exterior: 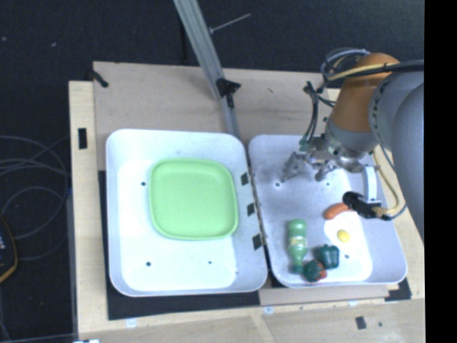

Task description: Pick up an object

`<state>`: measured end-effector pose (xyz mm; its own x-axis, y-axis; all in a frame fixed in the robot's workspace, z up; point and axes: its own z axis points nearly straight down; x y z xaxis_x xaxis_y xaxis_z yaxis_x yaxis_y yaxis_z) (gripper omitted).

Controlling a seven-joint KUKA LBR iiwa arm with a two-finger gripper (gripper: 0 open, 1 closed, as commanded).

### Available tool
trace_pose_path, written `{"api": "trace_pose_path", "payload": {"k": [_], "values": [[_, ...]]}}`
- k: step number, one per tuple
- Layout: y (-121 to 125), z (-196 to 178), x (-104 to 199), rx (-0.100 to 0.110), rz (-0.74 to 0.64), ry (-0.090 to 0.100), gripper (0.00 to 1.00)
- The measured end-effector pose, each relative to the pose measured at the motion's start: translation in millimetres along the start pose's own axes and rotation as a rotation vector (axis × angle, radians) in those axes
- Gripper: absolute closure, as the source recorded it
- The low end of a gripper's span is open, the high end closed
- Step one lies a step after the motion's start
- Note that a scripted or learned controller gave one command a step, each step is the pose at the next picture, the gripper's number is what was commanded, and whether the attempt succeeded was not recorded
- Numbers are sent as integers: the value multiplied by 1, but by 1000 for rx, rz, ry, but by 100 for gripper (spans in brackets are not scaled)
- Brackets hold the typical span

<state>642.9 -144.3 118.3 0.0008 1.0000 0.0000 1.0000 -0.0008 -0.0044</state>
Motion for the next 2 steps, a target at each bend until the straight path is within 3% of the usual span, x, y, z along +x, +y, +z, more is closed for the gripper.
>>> {"api": "trace_pose_path", "payload": {"k": [1,2], "values": [[2,-14,-1,-7,1,0,100],[-1,-66,8,-10,-1,0,100]]}}
